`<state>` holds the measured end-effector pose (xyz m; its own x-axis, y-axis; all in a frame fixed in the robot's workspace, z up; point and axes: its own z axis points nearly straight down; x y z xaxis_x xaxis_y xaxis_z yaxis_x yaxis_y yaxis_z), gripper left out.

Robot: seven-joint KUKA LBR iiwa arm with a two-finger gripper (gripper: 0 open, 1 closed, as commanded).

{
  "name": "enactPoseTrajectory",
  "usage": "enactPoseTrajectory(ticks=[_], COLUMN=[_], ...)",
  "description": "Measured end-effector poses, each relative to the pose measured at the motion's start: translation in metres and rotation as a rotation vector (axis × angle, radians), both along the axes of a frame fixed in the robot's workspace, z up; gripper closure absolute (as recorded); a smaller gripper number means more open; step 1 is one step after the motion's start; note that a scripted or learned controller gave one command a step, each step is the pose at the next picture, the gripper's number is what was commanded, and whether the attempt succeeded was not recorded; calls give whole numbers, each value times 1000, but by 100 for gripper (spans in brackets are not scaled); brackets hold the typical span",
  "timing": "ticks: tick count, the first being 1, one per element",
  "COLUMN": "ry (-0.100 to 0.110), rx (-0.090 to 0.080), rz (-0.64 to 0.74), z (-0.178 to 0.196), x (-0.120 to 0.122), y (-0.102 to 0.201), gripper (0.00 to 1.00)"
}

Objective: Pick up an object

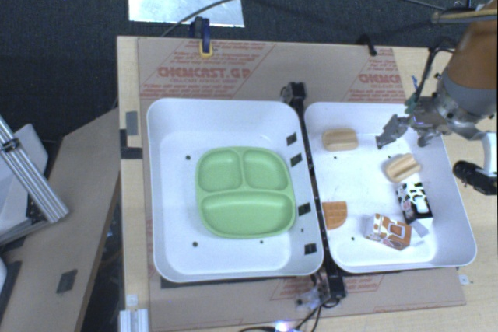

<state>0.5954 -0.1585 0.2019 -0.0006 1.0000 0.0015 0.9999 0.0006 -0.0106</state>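
Left bin (167,167): green divided plate (246,192), centred. Right bin (459,245): hand (411,128) over far right, fingers spread, nothing gripped; patterned carton (389,231) and black-and-white carton (415,200) near right; two tan bread pieces, far centre (340,139) and just below hand (401,166); orange wedge (335,214) at left wall.

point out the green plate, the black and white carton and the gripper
green plate (246,192): camera view, its middle ridge
black and white carton (416,201): camera view, its top face
gripper (409,131): camera view, between its fingertips
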Motion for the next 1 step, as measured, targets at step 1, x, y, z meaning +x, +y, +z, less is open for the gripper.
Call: enactPoseTrajectory(ticks=[1], ry=[-12], rx=[-2], rz=[3], z=[7], x=[3], y=[0], gripper=[0])
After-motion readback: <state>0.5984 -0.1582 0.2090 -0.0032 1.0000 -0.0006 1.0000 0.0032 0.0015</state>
